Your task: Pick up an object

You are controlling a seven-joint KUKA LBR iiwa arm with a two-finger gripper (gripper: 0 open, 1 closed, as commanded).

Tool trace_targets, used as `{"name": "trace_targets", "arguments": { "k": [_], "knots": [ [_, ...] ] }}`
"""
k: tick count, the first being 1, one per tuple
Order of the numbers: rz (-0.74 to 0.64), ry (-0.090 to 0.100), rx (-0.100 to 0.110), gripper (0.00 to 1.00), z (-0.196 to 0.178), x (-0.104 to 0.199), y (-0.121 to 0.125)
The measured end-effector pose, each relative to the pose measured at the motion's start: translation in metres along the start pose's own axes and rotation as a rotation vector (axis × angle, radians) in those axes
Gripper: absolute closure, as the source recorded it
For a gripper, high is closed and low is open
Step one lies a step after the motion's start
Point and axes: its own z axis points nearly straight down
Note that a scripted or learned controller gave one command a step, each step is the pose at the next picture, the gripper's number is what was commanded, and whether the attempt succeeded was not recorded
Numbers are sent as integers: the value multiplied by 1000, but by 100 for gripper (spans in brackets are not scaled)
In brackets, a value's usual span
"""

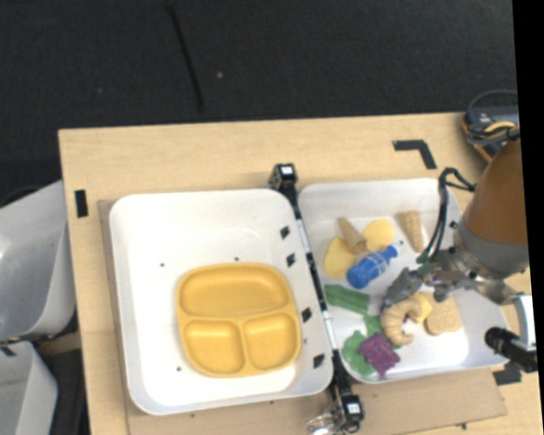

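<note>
Two shallow white plastic bins sit side by side on a pale wooden bench [202, 152], their walls smooth with rounded corners. The left bin [143, 239] holds a glossy yellow tray [237, 318], a rounded rectangle moulded into three compartments: one wide one at the top and two smaller ones beneath. The right bin [382, 199] is crowded with small toy-like items: a blue bottle [372, 266] lying on its side against a yellow rounded piece [377, 234], a tan cone [351, 233] just beside them, another tan ridged piece [412, 229] near the bin's upper right, a flat green strip [352, 300], a knobbly purple lump [379, 352] resting on a green leaf-like piece [356, 348], a curved cream-coloured piece [396, 323] and a beige biscuit-like block [442, 317]. The grey arm with its orange band [498, 201] reaches in from the right and hangs over the right side of this bin, hiding part of its floor. The gripper [409, 286] points down-left among the clutter, just above the curved cream-coloured piece and near the blue bottle, with the beige block just to its lower right. Whether it is spread or pressed together cannot be told at this angle, and nothing is plainly pinched in it.
</note>
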Motion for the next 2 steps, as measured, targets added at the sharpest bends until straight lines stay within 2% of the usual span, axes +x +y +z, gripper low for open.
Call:
{"name": "trace_targets", "arguments": {
  "k": [1, 2],
  "knots": [
    [4, -1, -3, 100, -10, -1, 1],
    [-15, -2, -19, 100, -204, 53, 8]
  ]
}}
